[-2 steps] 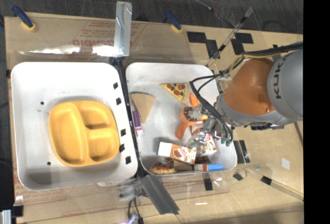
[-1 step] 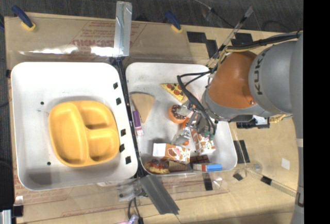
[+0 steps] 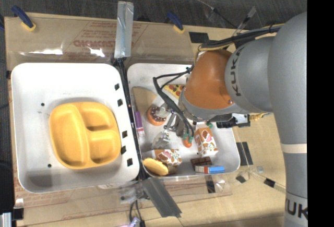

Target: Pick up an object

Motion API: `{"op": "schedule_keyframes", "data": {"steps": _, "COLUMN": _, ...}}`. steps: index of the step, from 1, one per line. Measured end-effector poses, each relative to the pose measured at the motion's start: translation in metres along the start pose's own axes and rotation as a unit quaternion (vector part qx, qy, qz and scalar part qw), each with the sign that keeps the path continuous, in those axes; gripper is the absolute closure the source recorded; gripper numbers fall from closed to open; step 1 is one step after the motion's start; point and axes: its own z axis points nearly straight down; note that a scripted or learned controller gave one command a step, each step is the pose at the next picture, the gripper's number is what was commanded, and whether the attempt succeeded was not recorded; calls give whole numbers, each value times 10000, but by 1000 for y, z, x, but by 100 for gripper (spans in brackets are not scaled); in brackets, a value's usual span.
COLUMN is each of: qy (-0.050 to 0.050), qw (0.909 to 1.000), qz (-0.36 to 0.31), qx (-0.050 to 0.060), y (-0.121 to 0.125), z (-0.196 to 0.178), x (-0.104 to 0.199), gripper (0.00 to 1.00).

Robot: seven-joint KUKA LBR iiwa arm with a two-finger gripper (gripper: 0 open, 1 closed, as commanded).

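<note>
My gripper (image 3: 168,133) reaches down into the right bin (image 3: 229,140), near its middle. It hangs just right of a brown frosted donut (image 3: 155,115) and above a chocolate-speckled pastry (image 3: 168,156). An orange carrot-like piece (image 3: 187,142) and a small printed carton (image 3: 205,140) lie directly to its right. The arm's orange band and grey wrist cover the back right of the bin. Nothing can be made out held in the gripper.
A yellow divided tray (image 3: 83,133) lies in the left bin (image 3: 31,80). The right bin also holds a pizza slice (image 3: 174,89), a yellow banana-like piece (image 3: 155,167), a chocolate bar (image 3: 201,161), a blue-capped marker (image 3: 210,169) and a purple stick (image 3: 139,120) along its left wall.
</note>
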Motion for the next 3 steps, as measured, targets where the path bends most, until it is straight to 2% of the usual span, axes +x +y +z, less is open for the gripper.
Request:
{"op": "schedule_keyframes", "data": {"steps": 1, "qy": 75, "qw": 9975, "qz": -706, "qx": 64, "y": 13, "z": 2, "x": -76, "gripper": 0}}
{"op": "schedule_keyframes", "data": {"steps": 2, "qy": 22, "qw": 9971, "qz": -757, "qx": 42, "y": 18, "z": -10, "x": -79, "gripper": 100}}
{"op": "schedule_keyframes", "data": {"steps": 3, "qy": -21, "qw": 10000, "qz": -54, "qx": 10, "y": 40, "z": -137, "x": -112, "gripper": 100}}
